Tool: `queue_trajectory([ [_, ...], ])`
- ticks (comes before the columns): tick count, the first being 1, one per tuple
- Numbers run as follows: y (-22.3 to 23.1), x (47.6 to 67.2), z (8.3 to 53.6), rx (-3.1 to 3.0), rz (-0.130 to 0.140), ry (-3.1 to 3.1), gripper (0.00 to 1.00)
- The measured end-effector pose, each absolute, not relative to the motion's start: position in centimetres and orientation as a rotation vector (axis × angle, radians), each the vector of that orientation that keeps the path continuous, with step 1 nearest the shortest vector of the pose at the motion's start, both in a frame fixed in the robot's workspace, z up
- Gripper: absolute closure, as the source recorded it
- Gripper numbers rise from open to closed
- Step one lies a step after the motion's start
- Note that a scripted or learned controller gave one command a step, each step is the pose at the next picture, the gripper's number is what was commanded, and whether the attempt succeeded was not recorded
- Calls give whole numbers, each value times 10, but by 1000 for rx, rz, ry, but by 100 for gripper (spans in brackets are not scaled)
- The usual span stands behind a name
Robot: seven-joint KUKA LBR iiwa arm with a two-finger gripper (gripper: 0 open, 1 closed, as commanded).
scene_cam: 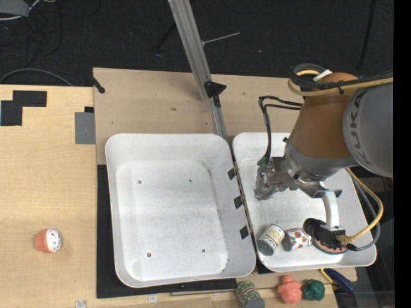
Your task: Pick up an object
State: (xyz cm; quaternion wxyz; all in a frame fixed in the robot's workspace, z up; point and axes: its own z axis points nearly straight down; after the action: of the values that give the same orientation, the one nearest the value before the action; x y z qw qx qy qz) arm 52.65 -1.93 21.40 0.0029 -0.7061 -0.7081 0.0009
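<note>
Jaws' gap I cannot tell; my gripper (264, 186) hangs over the right bin (282, 212), near its nine-o'clock wall, a small can (271, 238) at my six o'clock.

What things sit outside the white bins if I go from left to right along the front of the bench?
orange and white ball toy → dark can-shaped thing → pink toy → green toy
</note>
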Motion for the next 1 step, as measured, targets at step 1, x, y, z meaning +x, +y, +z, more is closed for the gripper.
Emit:
queue_trajectory([
  [1, 34, 527, 219, -2213, 1, -2224, 100],
])
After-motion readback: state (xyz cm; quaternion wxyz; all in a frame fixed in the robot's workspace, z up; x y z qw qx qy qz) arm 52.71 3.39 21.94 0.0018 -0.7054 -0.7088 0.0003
